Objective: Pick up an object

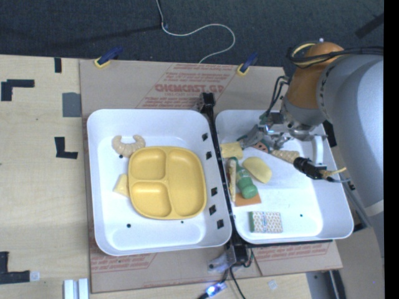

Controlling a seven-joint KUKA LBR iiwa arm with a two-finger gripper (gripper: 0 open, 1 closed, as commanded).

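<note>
In the camera view, the gripper (265,136) is being held low over the far-left part of the right bin (324,220), near the divider between the bins. Whether anything is being gripped cannot be told, since that end is blurred against the clutter. A yellow lemon-shaped piece (257,169) is lying just toward the near edge from it, its long axis slanting toward the near-right corner. A green block (247,187) is sitting beside it, and a patterned packet (266,222) is resting at the near edge. In the left bin (103,167), a yellow divided plate (167,182) is occupying the centre.
</note>
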